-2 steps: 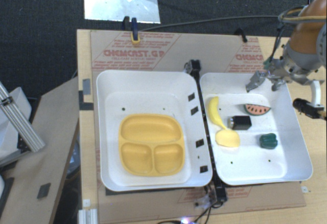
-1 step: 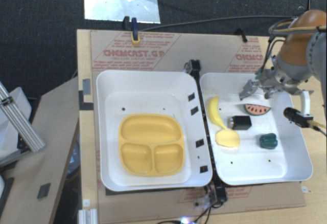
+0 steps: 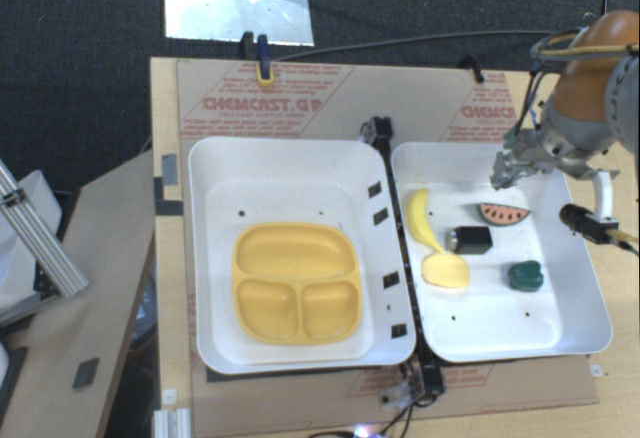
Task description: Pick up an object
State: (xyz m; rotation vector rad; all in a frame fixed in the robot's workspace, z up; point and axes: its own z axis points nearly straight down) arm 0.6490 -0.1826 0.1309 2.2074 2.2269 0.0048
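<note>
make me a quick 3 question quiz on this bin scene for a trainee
1. True or false: the yellow divided tray lies in the right bin.
2. Which item lies nearest the gripper? A banana B watermelon slice C green object
3. Fill in: the black block sits just right of the ____.

Key: 1 false, it lies in the left bin; 2 B; 3 banana.
</note>
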